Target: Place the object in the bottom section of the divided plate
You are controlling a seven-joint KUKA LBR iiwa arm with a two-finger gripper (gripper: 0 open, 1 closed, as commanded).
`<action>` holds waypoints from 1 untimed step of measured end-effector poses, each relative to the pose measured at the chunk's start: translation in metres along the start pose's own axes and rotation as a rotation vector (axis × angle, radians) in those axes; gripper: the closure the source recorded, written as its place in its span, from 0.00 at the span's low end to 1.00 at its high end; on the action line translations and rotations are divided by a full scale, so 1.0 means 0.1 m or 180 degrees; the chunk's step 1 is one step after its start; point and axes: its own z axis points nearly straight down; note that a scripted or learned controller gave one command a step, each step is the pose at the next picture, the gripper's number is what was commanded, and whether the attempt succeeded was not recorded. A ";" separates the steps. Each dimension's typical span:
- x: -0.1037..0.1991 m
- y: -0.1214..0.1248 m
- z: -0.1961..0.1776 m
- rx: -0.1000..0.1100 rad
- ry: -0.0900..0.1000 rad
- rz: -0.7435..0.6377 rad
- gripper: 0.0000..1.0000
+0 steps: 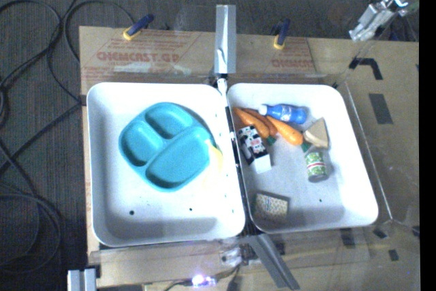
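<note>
Left bin: blue divided plate, all sections bare. Right bin: carrots, blue bottle, green can, wedge, printed carton, patterned pad. Claw: raised beyond the counter's far right corner, carrying nothing; finger spacing cannot be told. Step: pick not begun. Next: descend onto one right-bin item, then carry it left.

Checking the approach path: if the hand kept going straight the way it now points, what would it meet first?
The hand points down-left, toward the right bin. Probably its far rim first, or the blue bottle beyond it; depth is unclear.
</note>
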 end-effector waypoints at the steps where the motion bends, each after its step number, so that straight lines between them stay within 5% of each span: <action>1: -0.26 -0.57 0.00 0.0000 0.0002 -0.0754 1.00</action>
